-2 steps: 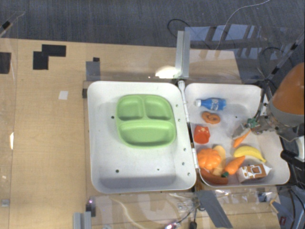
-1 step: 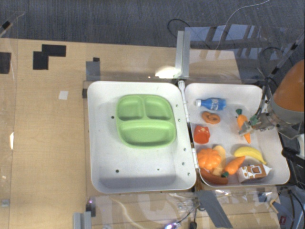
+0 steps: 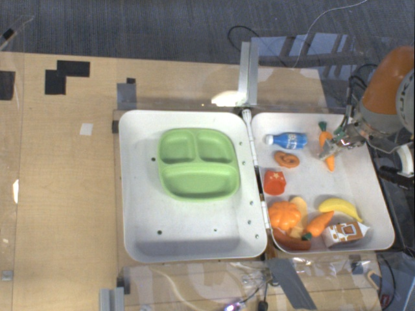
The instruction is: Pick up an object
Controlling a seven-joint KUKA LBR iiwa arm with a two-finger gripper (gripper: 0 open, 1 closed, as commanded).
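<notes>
- Left bin (image 3: 133,193): a green divided plate (image 3: 197,162), nothing else.
- Right bin (image 3: 379,193): toy food untouched, including a blue bottle (image 3: 286,140).
- Far right: gripper (image 3: 332,146) low over a small carrot (image 3: 323,135); finger state unclear, nothing lifted yet.

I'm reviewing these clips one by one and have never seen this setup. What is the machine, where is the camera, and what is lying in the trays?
One camera looks down at a slant on a bench with two shallow white bins. The left bin holds a green divided plate. The right bin holds toy food: a blue bottle, a carrot, a red pepper, a banana and more. The grey and orange robot arm reaches in from the right; its tool hangs low over the right bin near a small orange piece. Whether it grips anything is unclear.
</notes>
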